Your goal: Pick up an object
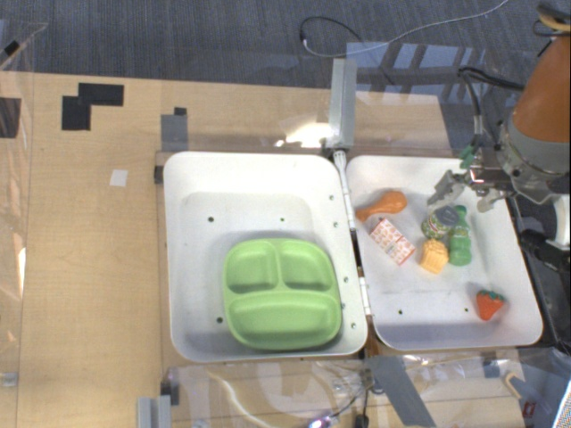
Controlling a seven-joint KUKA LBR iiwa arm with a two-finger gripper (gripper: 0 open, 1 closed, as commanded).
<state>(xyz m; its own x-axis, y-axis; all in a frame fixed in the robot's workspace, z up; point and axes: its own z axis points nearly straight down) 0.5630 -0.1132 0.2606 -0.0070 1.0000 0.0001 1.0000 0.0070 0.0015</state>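
From my station I see the bench (pixel 80 266) carrying two white bins, and I take the green divided plate (pixel 281 294) as my landmark: it lies flat in the left bin (pixel 187 194), toward that bin's near edge.

Everything else sits to the right of the plate, across the divider, in the right bin (pixel 446 324). Closest to the plate is a pink-and-white patterned packet (pixel 391 240), lying tilted. Just beyond it, farther from the plate and toward the back, lies an orange drumstick-shaped toy (pixel 382 206). Farther right again is a tight cluster: a yellow corn-like piece (pixel 434 257), a green bottle-like toy (pixel 459 239) touching it, and a small round tin with a striped top (pixel 439 222) just behind them. A red strawberry toy (pixel 488 304) lies well apart from these, farthest from the plate, near the bin's right front corner.

The arm (pixel 544 105) comes in from the right (orange band showing above the wrist), and the pincer (pixel 468 190) hangs over the back of the cluster, just above the tin. Its fingers look spread apart, with nothing between them.
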